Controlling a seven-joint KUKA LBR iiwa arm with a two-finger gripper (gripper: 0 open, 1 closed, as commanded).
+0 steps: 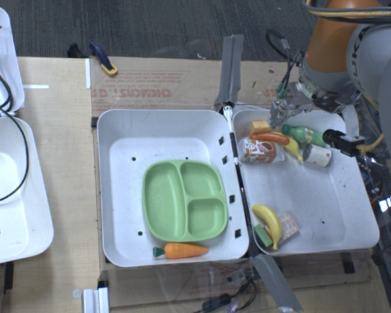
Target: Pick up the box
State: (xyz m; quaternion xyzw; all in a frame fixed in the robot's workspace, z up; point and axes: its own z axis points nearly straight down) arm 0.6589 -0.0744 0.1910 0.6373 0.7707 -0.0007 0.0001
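The box (259, 150), small, brown and orange with a white label, lies at the back left of the right bin (332, 207). It touches a red sausage-like toy (272, 137) and a yellow block (260, 126) behind it. My gripper (281, 113) hangs over the bin's back edge, just behind and slightly right of the box, and nothing visible is held in it. The grey arm with its orange band (339, 34) rises to the upper right.
Beside the box lie a green bottle (306, 134), a small banana (292, 149) and a white cylinder (319, 156). A second banana (268, 219) and a packet (287, 225) sit at the front left. The left bin (117, 175) holds a green divided plate (186, 201) and a carrot (182, 250).
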